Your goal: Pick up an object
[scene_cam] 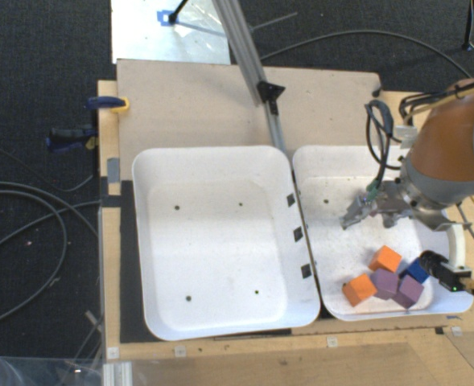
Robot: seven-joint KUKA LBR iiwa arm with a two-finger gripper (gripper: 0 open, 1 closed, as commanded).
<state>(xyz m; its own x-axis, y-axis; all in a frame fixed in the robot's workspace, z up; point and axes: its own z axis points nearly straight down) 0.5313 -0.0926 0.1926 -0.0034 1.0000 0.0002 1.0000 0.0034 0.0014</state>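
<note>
Bench (220, 103): bore two white bins side by side.
Left bin (220, 240): lay beside the right one.
Right bin (333, 183): held five blocks clustered in its near corner.
Arm (454, 147): reached over the right bin.
Gripper (359, 213): hung above bare bin floor, apart from the blocks; grip state could not be told.
Blocks: two orange (359, 289) (386, 259), two purple (385, 283) (410, 291), one blue (416, 270).

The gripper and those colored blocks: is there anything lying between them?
No. In the camera view, the gripper hangs over the right bin, and just bare white bin floor separates it from the nearest orange block.
</note>
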